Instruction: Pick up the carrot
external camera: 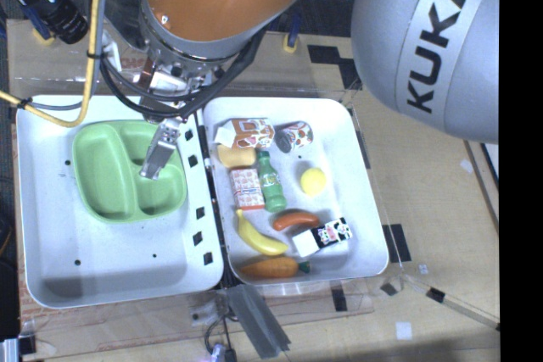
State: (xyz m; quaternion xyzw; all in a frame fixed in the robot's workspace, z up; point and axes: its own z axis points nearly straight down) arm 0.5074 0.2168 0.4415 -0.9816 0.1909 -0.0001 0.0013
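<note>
The carrot (270,268), orange with a small green stem end on its right, lies against the front wall of the right bin (361,182), just in front of the banana (259,237). My gripper (159,153) hangs over the left bin (51,250), above the right part of a green divided tray (110,178). It is well to the left of the carrot and further back, with the bins' shared wall between them. Nothing shows in its grasp. The arm's orange band and grey body cover the top of the view.
Sharing the right bin are an orange-red sausage (294,220), a cow-print carton (324,236), a green bottle (271,182), a lemon (313,181), a can (293,136), a snack pack (250,131) and a red-white box (247,188). Cables (93,55) hang at the back left.
</note>
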